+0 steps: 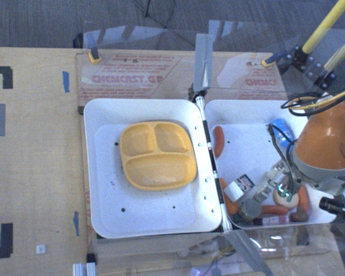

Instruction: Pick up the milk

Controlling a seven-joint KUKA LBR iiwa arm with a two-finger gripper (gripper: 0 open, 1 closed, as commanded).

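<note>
Right bin [241,134], near corner: we list the end effector [252,207] low among clutter, its spread or closure not something we can tell, with the milk [240,187], a small white carton, just beside it toward the divider. Left bin [103,171]: one yellow plate [158,154]. To grasp well, we would centre over the carton, clear of the sausage [218,141].

A yellow divided plate [158,155] sits in the left bin [103,211]; right of it, the gripper [254,203] reaches among toy foods.
</note>
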